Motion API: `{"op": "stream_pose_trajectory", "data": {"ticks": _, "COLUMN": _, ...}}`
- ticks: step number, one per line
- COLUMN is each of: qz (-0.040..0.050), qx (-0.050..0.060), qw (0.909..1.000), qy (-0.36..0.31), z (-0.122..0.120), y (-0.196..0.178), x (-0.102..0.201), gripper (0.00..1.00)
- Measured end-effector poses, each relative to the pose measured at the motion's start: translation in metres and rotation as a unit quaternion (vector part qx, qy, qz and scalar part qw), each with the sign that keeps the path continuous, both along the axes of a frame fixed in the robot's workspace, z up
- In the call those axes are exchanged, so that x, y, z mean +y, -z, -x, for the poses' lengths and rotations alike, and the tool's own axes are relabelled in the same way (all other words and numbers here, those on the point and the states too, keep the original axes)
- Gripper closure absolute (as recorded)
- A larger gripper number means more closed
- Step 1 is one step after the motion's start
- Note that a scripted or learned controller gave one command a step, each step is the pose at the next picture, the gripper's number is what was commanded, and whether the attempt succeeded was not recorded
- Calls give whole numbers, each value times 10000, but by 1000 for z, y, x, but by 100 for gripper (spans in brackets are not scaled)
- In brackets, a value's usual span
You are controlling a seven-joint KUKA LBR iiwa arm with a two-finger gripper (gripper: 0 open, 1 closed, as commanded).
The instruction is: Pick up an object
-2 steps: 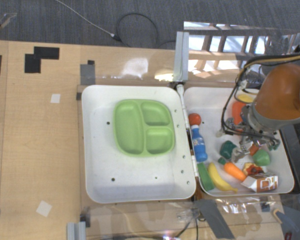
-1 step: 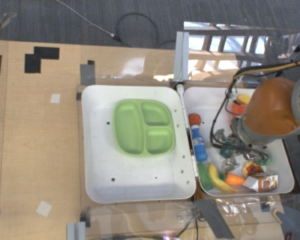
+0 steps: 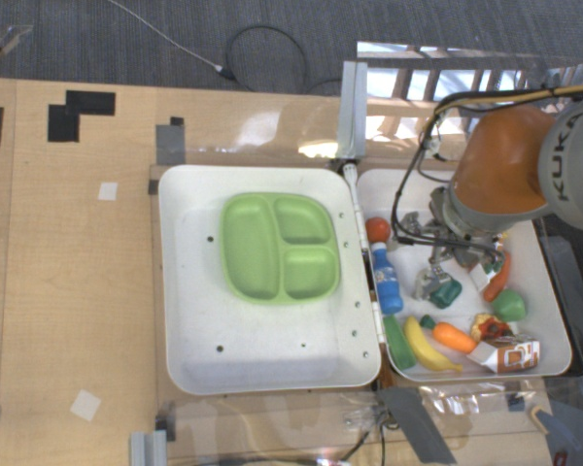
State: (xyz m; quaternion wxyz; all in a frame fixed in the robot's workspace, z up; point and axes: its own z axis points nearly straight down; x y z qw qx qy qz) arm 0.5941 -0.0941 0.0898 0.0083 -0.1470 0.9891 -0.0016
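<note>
My gripper (image 3: 435,278) hangs low over the middle of the right bin (image 3: 556,318), under the orange wrist band. A small teal object (image 3: 448,293) lies right beside its tip; whether they touch is unclear. To the gripper's left lie a blue bottle (image 3: 386,282) and a red tomato (image 3: 377,229). Below it are a yellow banana (image 3: 429,348), an orange carrot (image 3: 455,337) and a green cucumber (image 3: 397,339). To its right lie a red chili (image 3: 498,276) and a green pepper (image 3: 510,306).
The left bin (image 3: 189,357) holds a green divided plate (image 3: 279,247). A brown and white carton (image 3: 511,355) lies at the right bin's front corner. The wall between the bins (image 3: 365,289) runs just left of the bottle. Cables loop above the wrist.
</note>
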Motion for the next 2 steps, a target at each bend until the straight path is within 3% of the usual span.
{"op": "stream_pose_trajectory", "data": {"ticks": 1, "qz": 20, "qx": 5, "qw": 9936, "qy": -1128, "z": 74, "y": -2, "x": -14, "gripper": 0}}
{"op": "stream_pose_trajectory", "data": {"ticks": 2, "qz": 13, "qx": 21, "qw": 9986, "qy": -520, "z": -4, "y": -3, "x": -71, "gripper": 0}}
